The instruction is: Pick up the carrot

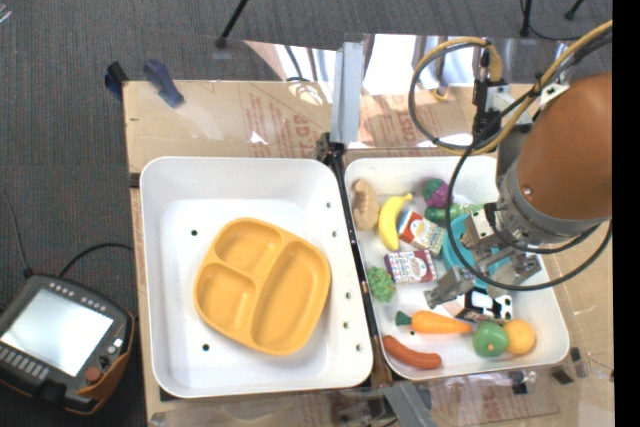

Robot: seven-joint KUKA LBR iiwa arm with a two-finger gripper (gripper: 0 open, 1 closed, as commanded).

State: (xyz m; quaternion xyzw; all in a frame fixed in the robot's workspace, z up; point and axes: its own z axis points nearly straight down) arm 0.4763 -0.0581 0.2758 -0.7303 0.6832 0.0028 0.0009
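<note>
The carrot [440, 322], orange with a green stub at its left end, lies flat near the front of the right bin [556, 335]. It rests between a red sausage [412, 353] and a green apple [490, 340]. My gripper [468, 283] hangs low over the middle of that bin, just above and slightly right of the carrot, with nothing visibly held. The grey arm with its orange band [570, 150] covers the bin's right side. A black-and-white toy [491, 303] lies right under the gripper.
The right bin also holds a banana [392, 218], purple grapes [436, 193], two small cartons [410, 265], a green broccoli [381, 283], a teal dish [460, 240] and an orange fruit [520, 337]. A yellow divided plate [263, 285] sits in the left bin [170, 215].
</note>
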